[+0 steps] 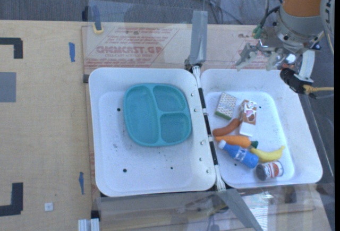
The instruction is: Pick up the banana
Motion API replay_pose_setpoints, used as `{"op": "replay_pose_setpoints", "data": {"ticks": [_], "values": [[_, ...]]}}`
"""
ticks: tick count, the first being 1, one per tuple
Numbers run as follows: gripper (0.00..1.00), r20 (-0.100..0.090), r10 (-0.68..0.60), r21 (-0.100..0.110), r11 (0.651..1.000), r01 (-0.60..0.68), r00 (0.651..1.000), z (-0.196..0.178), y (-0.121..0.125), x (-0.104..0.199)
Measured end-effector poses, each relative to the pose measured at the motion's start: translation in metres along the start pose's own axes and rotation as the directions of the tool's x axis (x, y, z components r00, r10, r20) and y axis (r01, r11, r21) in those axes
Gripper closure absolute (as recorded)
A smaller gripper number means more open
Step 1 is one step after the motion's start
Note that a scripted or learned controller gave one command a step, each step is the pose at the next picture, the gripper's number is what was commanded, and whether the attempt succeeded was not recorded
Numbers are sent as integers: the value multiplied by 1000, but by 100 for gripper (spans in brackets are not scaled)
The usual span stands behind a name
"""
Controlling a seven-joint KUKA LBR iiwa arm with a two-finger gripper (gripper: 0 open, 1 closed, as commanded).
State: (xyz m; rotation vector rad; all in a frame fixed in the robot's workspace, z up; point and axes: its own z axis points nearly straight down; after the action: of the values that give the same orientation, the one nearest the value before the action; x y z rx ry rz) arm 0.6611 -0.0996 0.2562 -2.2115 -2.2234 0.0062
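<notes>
Yellow banana [270, 153] lying against bottle [240, 154] and can [268, 170]; open gripper [260, 58] risking catching neighbours

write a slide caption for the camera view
Claw open above the right bin's far rim; banana lies among toy foods near its front, teal divided plate in the left bin.

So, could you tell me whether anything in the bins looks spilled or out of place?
Nothing stands out. The banana lies among other toy items in the right bin; the teal plate sits flat in the left bin.
</notes>
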Motion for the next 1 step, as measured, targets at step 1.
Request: {"op": "replay_pose_setpoints", "data": {"ticks": [1], "values": [[0,0,-182,-2,983,182,983,107,-54,-54]]}}
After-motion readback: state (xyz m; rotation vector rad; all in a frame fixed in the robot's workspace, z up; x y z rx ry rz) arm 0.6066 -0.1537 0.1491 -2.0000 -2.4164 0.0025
